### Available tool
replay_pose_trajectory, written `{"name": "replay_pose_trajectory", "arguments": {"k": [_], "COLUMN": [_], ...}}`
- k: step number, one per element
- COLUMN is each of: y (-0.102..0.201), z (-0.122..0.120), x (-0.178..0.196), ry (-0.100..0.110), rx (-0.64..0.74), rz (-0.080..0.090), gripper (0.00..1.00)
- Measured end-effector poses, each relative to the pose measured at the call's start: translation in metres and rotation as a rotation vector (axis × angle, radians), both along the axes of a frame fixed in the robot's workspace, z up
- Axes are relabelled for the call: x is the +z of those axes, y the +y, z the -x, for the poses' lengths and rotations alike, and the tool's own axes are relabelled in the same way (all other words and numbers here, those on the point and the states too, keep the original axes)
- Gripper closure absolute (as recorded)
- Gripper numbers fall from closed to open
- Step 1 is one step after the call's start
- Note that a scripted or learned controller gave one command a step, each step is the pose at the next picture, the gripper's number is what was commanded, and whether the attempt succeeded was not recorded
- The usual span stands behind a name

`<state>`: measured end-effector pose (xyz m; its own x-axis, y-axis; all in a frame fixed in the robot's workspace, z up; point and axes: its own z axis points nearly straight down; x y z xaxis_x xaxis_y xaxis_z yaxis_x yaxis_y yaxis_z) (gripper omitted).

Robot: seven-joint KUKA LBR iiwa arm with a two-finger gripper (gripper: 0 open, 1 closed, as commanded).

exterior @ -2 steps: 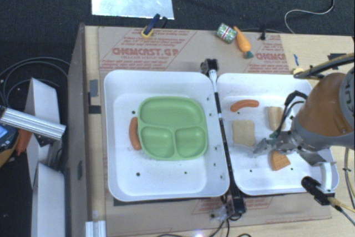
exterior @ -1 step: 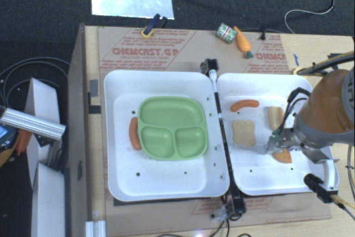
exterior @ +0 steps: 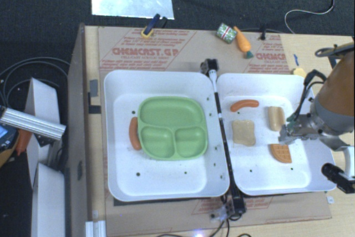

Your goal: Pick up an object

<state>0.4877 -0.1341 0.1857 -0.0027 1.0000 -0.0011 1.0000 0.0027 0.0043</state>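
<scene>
Two shallow white bins sit side by side on the table (exterior: 166, 53). Left bin (exterior: 119, 119): one green divided plate (exterior: 172, 127), lying flat near the middle; one orange-red sausage (exterior: 133, 133), lengthwise, touching the plate's left edge. Right bin (exterior: 299, 175): one second sausage (exterior: 244, 104) near the upper left; one tan bread slice (exterior: 243, 133) below it; one pale bread roll (exterior: 275, 118) to the right of that sausage; one orange waffle piece (exterior: 282, 153) toward the lower middle. Arm: grey, orange band above the wrist, entering from the right. Tool (exterior: 289, 134): low over the right bin, between the roll and the waffle piece, near both; whether its jaws are parted or closed cannot be told. Outside the bins, on the table's far edge: one small green can (exterior: 226, 33) and one toy carrot (exterior: 243, 41), side by side.
</scene>
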Motion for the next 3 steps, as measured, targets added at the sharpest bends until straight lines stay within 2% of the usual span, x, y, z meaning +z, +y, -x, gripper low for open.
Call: {"name": "replay_pose_trajectory", "arguments": {"k": [1, 2, 3], "y": [0.0, -0.03, -0.03], "z": [0.0, -0.021, -0.022], "x": [-0.001, -0.098, -0.087], "ry": [0.002, 0.005, 0.002], "rx": [0.0, -0.002, -0.001], "rz": [-0.001, -0.001, -0.001], "gripper": [0.0, 0.0, 1.0]}}
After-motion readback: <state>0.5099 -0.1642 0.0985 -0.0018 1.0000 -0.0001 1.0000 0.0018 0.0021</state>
